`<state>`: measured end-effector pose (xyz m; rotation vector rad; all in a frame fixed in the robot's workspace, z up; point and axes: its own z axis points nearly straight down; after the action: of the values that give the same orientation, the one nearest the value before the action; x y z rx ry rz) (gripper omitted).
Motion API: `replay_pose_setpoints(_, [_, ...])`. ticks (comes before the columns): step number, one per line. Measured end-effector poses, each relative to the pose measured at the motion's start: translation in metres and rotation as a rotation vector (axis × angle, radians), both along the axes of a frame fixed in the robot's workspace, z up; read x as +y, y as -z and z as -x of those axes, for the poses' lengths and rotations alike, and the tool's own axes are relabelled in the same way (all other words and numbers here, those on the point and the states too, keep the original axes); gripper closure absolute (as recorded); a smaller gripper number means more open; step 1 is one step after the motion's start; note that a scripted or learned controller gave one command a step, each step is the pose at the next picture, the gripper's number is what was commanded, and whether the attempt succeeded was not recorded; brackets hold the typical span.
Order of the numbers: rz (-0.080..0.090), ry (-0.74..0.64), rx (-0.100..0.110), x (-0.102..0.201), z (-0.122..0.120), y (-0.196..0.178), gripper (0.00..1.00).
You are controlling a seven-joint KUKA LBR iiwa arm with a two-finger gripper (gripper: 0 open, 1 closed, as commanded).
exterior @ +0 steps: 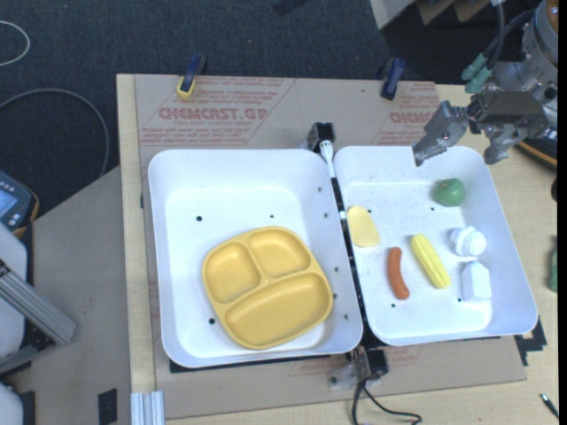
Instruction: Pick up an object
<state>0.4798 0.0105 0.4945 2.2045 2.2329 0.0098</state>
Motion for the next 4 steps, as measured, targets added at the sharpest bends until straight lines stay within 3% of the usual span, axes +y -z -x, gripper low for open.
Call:
replay_pose_setpoints(1, [0.001, 0.002, 0.013, 0.077, 0.001, 0.027, 0.0])
replay_pose_setpoints(2, [0.003, 0.004, 0.017, 0.163, 0.002, 0.12, 0.0])
replay_pose_setpoints(3, [0.008, 0.011, 0.025, 0.197, 0.004, 0.304, 0.0])
replay_pose_setpoints(4, [-0.001, 0.011, -0.011, 0.215, -0.095, 0.401, 0.0])
